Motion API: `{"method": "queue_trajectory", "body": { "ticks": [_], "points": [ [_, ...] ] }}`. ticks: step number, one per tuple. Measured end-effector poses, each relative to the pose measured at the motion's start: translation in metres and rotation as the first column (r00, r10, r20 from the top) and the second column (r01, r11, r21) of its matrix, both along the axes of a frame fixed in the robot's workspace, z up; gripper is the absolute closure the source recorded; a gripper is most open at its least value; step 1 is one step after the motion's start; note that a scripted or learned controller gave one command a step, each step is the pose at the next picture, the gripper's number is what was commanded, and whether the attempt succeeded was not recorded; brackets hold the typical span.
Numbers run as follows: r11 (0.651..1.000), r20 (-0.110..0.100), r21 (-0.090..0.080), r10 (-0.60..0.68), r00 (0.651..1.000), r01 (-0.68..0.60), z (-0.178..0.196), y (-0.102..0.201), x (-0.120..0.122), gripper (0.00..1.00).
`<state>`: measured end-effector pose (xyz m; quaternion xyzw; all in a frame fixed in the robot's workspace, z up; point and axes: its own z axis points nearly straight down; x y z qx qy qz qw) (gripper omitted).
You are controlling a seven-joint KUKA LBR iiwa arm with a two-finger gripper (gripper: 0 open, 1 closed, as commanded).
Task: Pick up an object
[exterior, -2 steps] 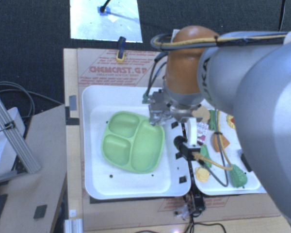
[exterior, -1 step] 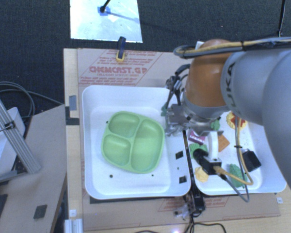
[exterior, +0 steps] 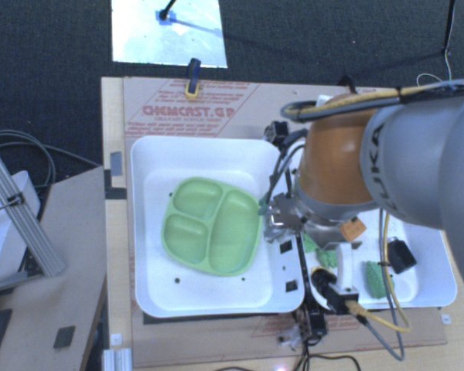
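Note:
A light green divided plate (exterior: 213,224) lies in the left white bin (exterior: 162,161). The arm, grey with an orange band (exterior: 336,165), reaches in from the right and hangs over the inner edge of the right bin (exterior: 437,284). Its gripper (exterior: 282,226) is seen from above near the divider between the bins, close to the plate's right rim. In the right bin lie a green ribbed object (exterior: 375,279), a small black object (exterior: 400,255), an orange piece (exterior: 353,229) and a green piece (exterior: 325,258), partly hidden by the arm.
Cables (exterior: 371,315) trail from the wrist over the right bin's front edge. A cardboard sheet (exterior: 189,110) lies under the bins. A metal frame (exterior: 19,215) stands to the left of the bench.

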<state>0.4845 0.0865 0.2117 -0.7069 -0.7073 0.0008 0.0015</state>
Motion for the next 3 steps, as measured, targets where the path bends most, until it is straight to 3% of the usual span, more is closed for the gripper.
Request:
{"method": "queue_trajectory", "body": {
  "ticks": [1, 3],
  "points": [
    [1.0, 0.001, -0.006, -0.012, 1.0, 0.012, -0.029, -0.117, 0.001, 1.0],
    [1.0, 0.004, 0.002, 0.01, 1.0, -0.01, -0.028, 0.016, 0.002, 1.0]
  ]
}}
